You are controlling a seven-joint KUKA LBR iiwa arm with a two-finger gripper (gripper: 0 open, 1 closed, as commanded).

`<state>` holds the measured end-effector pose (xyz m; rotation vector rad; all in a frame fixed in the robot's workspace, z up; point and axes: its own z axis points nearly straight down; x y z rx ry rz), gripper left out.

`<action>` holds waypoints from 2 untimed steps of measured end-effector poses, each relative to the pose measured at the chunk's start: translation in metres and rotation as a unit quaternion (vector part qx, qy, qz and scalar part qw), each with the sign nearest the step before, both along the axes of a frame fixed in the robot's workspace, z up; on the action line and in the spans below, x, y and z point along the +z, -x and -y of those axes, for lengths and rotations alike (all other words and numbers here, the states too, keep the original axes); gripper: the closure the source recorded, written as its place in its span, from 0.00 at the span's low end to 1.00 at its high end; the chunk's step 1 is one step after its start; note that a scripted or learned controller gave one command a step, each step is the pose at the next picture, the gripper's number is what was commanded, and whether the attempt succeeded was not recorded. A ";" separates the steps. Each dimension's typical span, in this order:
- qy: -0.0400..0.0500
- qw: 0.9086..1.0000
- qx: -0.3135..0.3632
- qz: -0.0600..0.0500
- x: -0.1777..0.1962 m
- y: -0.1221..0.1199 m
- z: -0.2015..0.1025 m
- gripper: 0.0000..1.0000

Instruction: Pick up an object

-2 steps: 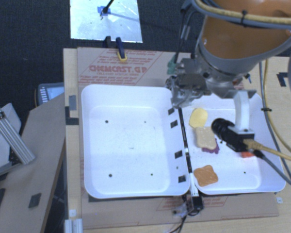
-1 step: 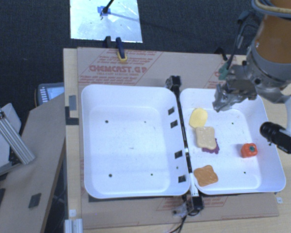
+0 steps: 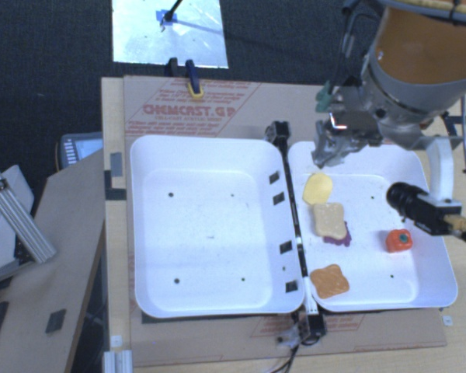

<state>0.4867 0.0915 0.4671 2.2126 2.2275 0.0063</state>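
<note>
The right bin (image 3: 431,282) holds a pale yellow round chip (image 3: 318,188), a tan slice of bread on a purple piece (image 3: 331,221), an orange toast-shaped piece (image 3: 330,281) and a red-orange tomato-like toy (image 3: 398,241). My gripper (image 3: 326,155) hangs over the bin's far left corner, just above and behind the yellow chip. Nothing shows between its fingers. The arm's grey wrist and orange band fill the upper right.
The left bin (image 3: 210,224) lies beside the right one, joined by a black clip strip (image 3: 291,216). A black cylindrical fitting (image 3: 415,204) juts over the right bin's right side. A shiny metal sheet (image 3: 169,22) lies beyond the bench.
</note>
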 end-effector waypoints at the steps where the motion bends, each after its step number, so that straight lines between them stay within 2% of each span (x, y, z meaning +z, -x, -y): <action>1: -0.001 1.000 0.001 0.000 0.019 -0.004 -0.052 1.00; 2: -0.001 1.000 0.001 0.000 0.036 -0.002 -0.103 1.00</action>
